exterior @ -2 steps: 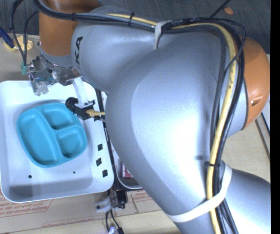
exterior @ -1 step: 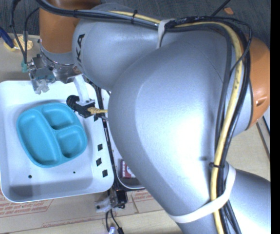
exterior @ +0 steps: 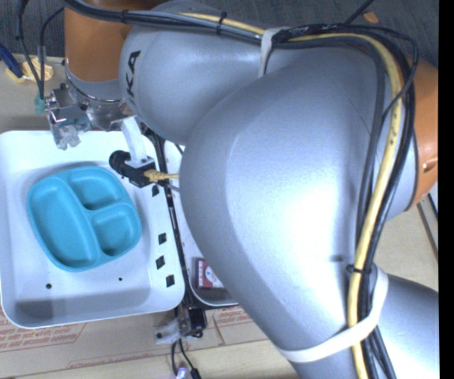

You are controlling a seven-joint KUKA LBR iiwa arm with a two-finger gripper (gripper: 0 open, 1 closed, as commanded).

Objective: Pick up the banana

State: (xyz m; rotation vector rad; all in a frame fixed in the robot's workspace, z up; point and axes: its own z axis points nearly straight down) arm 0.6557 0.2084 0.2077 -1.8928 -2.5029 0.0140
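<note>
Arm (exterior: 290,172) fills most of the frame's right and centre, orange band (exterior: 92,26) at upper left. Gripper (exterior: 67,129) sits at the upper edge of the left bin (exterior: 9,212); finger state cannot be told (too small, blurred). Blue divided tray (exterior: 83,218) lies in that bin. Banana's position cannot be told.
</note>
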